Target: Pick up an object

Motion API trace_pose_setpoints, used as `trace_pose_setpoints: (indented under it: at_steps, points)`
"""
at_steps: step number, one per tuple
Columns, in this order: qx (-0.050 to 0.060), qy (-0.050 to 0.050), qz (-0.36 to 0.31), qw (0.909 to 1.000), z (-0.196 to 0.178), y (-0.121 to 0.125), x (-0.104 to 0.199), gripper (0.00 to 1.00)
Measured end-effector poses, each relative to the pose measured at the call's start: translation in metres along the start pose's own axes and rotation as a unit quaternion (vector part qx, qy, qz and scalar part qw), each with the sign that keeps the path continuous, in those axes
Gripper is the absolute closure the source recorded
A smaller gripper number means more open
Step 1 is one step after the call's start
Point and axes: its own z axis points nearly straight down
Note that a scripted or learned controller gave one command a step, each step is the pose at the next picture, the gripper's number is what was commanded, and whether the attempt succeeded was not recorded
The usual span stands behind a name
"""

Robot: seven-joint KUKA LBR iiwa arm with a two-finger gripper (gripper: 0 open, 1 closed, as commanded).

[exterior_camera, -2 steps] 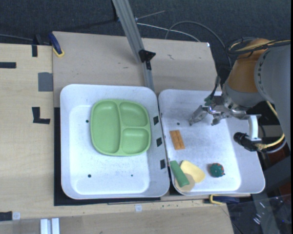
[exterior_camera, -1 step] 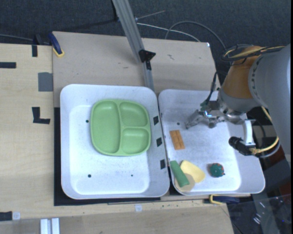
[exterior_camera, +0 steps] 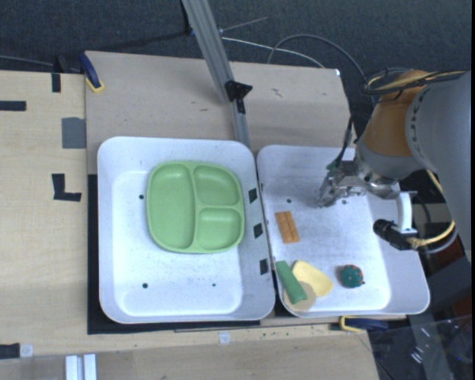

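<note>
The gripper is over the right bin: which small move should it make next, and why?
Probably move the gripper toward the orange block and lower there. The block lies flat, apart from the other things, and nearest to it.

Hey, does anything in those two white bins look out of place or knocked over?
Nothing stands out. The green sectioned plate lies flat in the left bin; the orange block, green stick, yellow piece and small green-red object lie loose in the right bin.

Orange block [exterior_camera: 287,226], right bin, lying flat
</note>
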Motion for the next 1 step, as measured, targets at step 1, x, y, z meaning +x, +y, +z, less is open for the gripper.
trace_pose_setpoints:
  at_steps: [1]
  points:
    - [-0.004, 0.0, 0.001, 1.0, -0.0609, 0.0053, 0.0062, 1.0]
